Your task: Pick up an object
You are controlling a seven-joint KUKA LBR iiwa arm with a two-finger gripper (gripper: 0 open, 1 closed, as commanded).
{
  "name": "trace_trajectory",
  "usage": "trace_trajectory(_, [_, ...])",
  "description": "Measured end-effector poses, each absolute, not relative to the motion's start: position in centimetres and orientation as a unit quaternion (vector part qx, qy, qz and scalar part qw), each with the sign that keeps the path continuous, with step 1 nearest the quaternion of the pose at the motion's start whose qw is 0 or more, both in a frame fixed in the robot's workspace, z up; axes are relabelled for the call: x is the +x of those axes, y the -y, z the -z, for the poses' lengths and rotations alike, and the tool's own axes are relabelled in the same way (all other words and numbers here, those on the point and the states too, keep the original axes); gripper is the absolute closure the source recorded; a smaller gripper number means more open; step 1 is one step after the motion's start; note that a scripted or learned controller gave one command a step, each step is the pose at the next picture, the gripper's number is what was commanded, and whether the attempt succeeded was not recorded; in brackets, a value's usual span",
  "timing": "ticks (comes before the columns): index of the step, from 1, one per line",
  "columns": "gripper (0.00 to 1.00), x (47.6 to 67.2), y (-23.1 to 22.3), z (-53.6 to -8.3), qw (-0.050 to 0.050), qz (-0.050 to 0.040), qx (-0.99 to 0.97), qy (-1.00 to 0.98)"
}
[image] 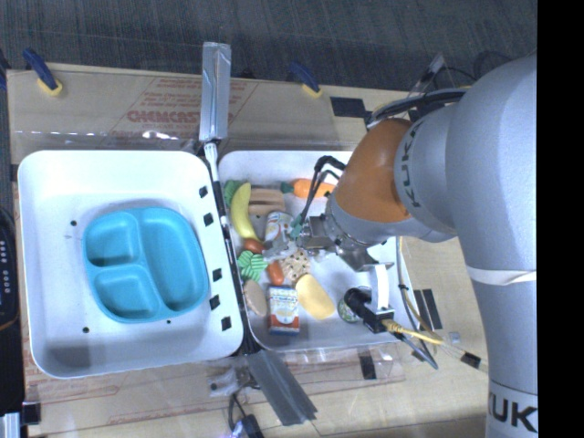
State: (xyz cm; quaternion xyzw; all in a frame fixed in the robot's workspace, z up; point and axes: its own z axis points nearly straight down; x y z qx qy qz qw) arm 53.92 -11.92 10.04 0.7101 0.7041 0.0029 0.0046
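Gripper low in right bin, over pile of toy food; jaw state cannot tell, hidden under wrist. No object seen between fingers. Candidates all in right bin: banana by left wall, juice carton near front, yellow piece just beside carton. Best to pick isolated item, descend straight, close centred, lift slowly. Blue tray in left bin.

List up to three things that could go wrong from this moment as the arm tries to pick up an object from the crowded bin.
1. The toy foods lie packed together: the banana, juice carton and yellow piece touch neighbours, so the hand may catch two or none.
2. The arm hides part of the right bin.
3. A lifted item could fall into the left bin with the blue tray.
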Motion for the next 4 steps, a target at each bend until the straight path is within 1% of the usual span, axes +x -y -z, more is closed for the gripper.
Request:
trace_trajectory(1, [0.00, 50.2, 9.3, -9.8, -0.003, 0.0011, 0.799, -0.601])
trace_trajectory(2, [0.00, 56.9, 9.8, -9.1, -0.002, 0.0017, 0.823, -0.568])
trace_trajectory(3, [1.00, 56.8, 9.7, -10.0, -0.004, 0.0034, 0.822, -0.569])
trace_trajectory(4, [1.00, 59.4, 7.7, -21.5, 0.001, -0.0029, 0.830, -0.557])
